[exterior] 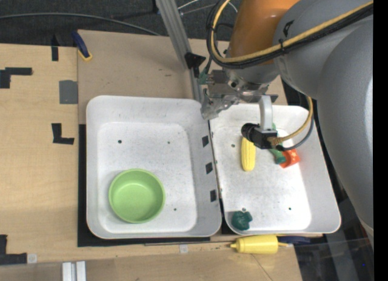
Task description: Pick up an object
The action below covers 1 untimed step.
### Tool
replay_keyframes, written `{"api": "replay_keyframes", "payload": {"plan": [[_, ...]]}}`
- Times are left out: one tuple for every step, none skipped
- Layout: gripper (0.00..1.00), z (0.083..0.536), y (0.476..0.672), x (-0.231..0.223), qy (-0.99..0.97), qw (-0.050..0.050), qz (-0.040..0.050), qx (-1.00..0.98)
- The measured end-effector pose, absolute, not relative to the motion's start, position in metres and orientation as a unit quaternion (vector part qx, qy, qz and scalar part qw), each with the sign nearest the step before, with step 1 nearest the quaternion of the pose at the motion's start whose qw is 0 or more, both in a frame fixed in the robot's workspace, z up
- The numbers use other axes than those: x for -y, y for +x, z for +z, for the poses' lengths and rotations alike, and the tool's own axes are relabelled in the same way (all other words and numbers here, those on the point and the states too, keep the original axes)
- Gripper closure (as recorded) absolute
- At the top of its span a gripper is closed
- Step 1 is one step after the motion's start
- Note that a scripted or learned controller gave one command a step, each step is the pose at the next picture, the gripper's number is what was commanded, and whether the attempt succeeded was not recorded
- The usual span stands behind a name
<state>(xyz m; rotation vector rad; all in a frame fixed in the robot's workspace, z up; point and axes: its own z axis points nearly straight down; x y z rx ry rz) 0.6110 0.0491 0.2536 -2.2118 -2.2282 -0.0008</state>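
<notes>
My gripper (212, 103) hangs over the far end of the seam where the left bin (97, 152) and the right bin (315, 213) meet, and from this slant I cannot tell whether it is open or closed; nothing shows held in it. The closest object to it is a yellow corn cob toy (248, 154), lying lengthwise on the right bin's floor, nearer the camera and a little to the right of my gripper. Just beyond the cob, further right, lies a small red and green toy (287, 157). A dark green piece (242, 219) sits at the right bin's near rim, well apart from my gripper. A yellow bottle (257, 244) lies on the bench past that rim. A green bowl (137, 195) stands upright in the left bin's near corner, far off to my gripper's left.
</notes>
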Motion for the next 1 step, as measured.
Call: {"api": "replay_keyframes", "payload": {"plan": [[1.0, 0.2354, 0.6202, -0.096, -0.705, 0.001, 0.0008, 0.709]]}}
